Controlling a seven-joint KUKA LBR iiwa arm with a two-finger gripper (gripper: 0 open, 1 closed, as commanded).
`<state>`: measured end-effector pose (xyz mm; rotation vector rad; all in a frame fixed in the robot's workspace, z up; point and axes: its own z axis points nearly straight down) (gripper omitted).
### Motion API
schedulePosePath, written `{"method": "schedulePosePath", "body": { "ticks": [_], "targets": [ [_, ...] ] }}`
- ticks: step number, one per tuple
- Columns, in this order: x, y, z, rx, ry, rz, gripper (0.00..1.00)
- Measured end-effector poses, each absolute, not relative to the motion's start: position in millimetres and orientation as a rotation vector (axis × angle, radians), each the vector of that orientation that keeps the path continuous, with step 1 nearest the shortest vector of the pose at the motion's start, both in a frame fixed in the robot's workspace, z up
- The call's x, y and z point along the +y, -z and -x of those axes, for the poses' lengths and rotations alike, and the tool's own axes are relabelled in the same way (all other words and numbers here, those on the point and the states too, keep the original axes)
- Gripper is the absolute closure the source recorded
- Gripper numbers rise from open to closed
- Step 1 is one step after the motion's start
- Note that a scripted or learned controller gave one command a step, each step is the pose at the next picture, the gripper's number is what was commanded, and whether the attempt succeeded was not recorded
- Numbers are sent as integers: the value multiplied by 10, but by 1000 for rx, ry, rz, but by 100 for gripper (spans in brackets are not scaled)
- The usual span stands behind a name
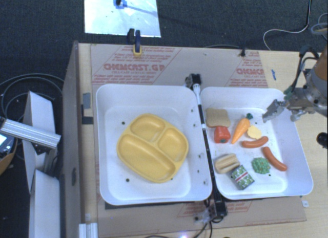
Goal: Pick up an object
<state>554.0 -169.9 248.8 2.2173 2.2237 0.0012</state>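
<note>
The right bin [294, 139] holds several toy foods: a toast slice [218, 116], a red pepper [221, 134], a carrot [240, 129], a small yellow piece [254, 132], two sausages [254, 142] [274, 158], a broccoli floret [261, 166], a hot dog bun [226, 163] and a green packet [242, 177]. My gripper [285, 112] hangs over the bin's far right part, up and to the right of the carrot and the yellow piece. It is open, with nothing between its fingers.
The left bin [107, 129] holds a yellow divided plate [152, 147]. A black divider strip [203, 129] runs between the two bins. Cables [287, 32] trail behind the right bin. White boxes [41, 145] stand left of the bench.
</note>
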Motion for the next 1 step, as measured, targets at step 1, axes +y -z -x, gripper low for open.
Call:
{"method": "schedulePosePath", "body": {
  "ticks": [1],
  "targets": [
    [-1167,-1411,-5638,2227,1,-2219,0]
  ]
}}
